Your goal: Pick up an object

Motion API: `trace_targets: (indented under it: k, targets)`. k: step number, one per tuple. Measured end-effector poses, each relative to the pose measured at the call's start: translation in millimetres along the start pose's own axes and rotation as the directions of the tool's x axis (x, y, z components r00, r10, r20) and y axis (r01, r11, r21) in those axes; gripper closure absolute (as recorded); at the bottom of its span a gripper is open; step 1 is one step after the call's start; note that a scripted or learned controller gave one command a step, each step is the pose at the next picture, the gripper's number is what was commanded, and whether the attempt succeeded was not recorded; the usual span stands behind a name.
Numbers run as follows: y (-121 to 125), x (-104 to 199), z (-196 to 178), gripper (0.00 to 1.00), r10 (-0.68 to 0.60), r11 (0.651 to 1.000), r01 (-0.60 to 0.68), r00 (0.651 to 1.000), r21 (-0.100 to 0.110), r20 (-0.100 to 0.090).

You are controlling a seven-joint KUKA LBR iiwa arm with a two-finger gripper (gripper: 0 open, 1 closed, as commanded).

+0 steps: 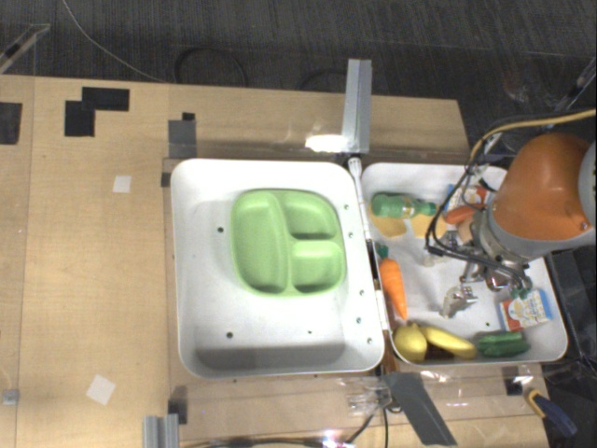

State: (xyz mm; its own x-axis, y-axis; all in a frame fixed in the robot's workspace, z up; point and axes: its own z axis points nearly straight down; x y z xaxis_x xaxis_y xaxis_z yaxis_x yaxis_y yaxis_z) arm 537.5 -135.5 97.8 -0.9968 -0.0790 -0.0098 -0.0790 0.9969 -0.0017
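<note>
Reaching into the right bin (pixel 555 343), the gripper (pixel 459 300) is shown above bare white floor, with no object seen between its fingers; whether the fingers are apart or together cannot be told from this view. The candidate objects are ranged around it. A carrot (pixel 395 287) lies to its left, close to the wall shared by the two bins. A lemon (pixel 409 342), a banana (pixel 449 342) and a dark green vegetable (pixel 501 344) are lined up along the near wall. A small printed packet (pixel 524 309) lies to its right, and a green-and-yellow item (pixel 401 206) rests at the far side. The left bin (pixel 191 250) is occupied by a green divided tray (pixel 284 241). The step in hand is judged to be the approach, before any grasp. The next move is judged to call for one object to be selected, the banana being among the nearest, and for the fingers to be centred over it.
</note>
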Motion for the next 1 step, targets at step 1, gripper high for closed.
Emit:
trace_targets:
  k: [1]
  targets:
    - [19.4, -89.1, 9.9, 0.00, 0.046, 0.999, -0.046, 0.999, -0.001, 0.003]
